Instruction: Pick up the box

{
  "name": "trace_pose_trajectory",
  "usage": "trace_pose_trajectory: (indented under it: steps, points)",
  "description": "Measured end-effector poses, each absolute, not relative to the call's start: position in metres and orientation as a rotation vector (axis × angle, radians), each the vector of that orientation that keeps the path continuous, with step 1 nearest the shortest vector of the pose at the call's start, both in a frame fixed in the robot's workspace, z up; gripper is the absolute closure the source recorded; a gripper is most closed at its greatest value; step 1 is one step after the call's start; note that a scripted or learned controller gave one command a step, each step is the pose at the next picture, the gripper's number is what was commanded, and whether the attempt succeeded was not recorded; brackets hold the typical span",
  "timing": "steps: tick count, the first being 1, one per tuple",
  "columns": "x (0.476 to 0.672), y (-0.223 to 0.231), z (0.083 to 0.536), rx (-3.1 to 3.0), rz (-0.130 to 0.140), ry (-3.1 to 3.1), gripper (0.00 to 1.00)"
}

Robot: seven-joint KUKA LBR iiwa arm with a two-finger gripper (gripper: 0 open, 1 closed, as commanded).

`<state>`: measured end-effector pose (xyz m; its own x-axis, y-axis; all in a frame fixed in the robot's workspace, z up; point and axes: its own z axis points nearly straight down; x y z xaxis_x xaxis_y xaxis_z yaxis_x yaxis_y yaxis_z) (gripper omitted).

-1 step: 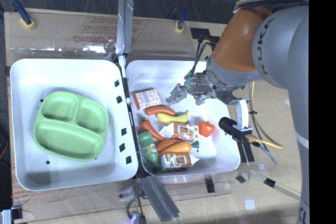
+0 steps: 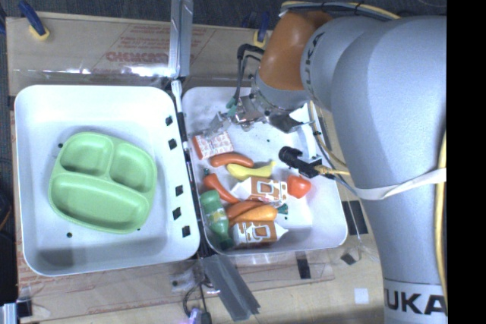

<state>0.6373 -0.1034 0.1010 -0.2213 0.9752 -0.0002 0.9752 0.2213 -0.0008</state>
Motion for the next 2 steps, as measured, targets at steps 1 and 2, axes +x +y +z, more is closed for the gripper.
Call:
trace_pose_trajectory:
  steps: [1,2]
  points:
    - [0.6334,-0.1026,0.0972,-2.001,-0.006,-2.428,0.0]
    - [0.6385,-0.1019,0.0969,-2.067,-0.007,-2.372,0.0]
